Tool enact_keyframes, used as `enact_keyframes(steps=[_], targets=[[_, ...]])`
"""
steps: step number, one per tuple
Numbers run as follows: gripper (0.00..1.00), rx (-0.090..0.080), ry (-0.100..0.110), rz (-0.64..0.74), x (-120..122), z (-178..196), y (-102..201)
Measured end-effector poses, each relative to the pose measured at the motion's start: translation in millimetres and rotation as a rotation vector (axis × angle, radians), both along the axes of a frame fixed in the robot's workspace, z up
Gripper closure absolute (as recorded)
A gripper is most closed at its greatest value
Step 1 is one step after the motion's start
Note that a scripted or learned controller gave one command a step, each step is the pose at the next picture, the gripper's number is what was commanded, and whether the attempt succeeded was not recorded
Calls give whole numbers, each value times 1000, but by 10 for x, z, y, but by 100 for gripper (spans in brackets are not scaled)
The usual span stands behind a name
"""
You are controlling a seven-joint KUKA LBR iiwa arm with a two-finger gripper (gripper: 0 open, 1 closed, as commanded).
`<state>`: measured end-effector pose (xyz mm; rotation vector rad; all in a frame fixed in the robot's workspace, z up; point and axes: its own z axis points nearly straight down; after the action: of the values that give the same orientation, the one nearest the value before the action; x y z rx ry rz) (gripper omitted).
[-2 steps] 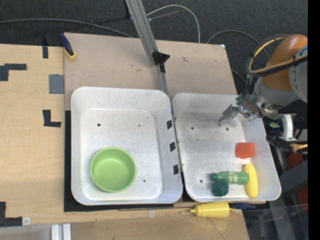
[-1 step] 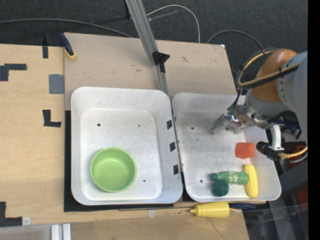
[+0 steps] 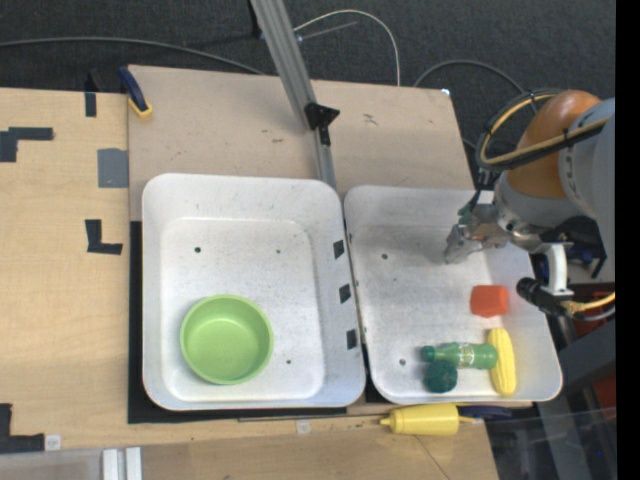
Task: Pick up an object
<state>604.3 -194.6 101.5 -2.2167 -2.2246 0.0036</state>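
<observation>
1. Gripper (image 3: 462, 248), right of centre in the frame, over the right bin (image 3: 400, 268); whether its jaws are parted cannot be told (nothing visibly held).
2. Orange block (image 3: 489, 301), green bottle (image 3: 457, 355), yellow banana (image 3: 502, 360): lower right, apart from the gripper.
3. Green bowl (image 3: 227, 338): left bin (image 3: 240, 218).

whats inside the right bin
In the right bin: an orange block, a green bottle, a dark green piece and a yellow item. The end effector covers part of the floor.

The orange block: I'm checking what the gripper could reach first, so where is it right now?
The orange block lies in the right bin, near its right wall, just above the yellow object and below the gripper.
</observation>
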Motion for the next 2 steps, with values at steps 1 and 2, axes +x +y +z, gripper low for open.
enact_keyframes(steps=[1, 2], targets=[[100, -1, -8, -2, 29, 623, -53], [100, -1, -6, -2, -48, 1110, -27]])
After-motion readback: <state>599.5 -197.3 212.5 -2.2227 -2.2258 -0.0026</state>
